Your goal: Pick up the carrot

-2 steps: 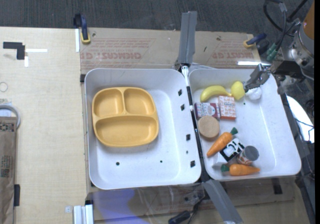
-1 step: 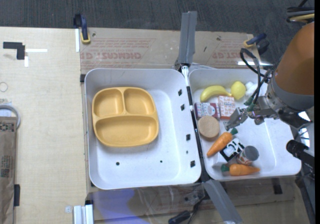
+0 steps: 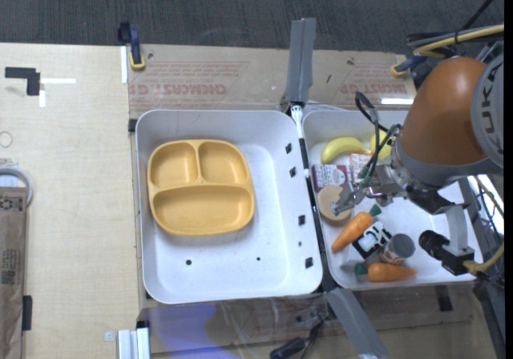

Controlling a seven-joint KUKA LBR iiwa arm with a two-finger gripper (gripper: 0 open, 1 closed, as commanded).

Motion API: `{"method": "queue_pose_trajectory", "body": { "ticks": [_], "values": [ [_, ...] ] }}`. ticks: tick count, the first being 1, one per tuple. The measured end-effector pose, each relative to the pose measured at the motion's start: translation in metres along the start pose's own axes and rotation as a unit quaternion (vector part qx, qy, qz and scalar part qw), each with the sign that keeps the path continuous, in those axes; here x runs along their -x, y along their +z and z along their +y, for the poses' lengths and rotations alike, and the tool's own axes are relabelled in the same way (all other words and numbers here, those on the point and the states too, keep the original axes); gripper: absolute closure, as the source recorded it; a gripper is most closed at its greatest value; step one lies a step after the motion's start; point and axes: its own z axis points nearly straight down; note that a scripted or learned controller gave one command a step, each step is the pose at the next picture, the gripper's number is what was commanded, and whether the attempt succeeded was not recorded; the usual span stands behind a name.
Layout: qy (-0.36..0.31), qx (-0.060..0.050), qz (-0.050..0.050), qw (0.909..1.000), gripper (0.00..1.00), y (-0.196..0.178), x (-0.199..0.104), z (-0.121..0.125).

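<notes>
The arm (image 3: pixel 449 121) is reaching in from 3 o'clock, its orange band sitting over the right bin (image 3: pixel 425 276) and its wrist pointing down toward 8 o'clock. The jaws (image 3: pixel 353 199) are hanging parted over the bin's contents and gripping nothing. The carrot (image 3: pixel 353 230) is lying tilted just below them, at their 6 o'clock; contact cannot be determined. A second carrot (image 3: pixel 387 272) is lying toward 5 o'clock. The left bin (image 3: pixel 232 269) is carrying a yellow divided plate (image 3: pixel 200 187).

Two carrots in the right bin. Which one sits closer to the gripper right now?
The upper carrot, lying at a slant mid-bin just below the gripper. The other carrot lies flatter along the bin's near edge, farther from the gripper.
</notes>
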Motion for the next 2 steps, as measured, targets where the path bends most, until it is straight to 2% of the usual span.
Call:
{"method": "queue_pose_trajectory", "body": {
  "ticks": [1,2],
  "values": [
    [0.027,0.001,0.000,0.9996,0.00,-0.001,0.007,-0.023],
    [-0.116,0.002,0.000,0.9933,0.00,-0.001,-0.004,-0.020]
  ]
}}
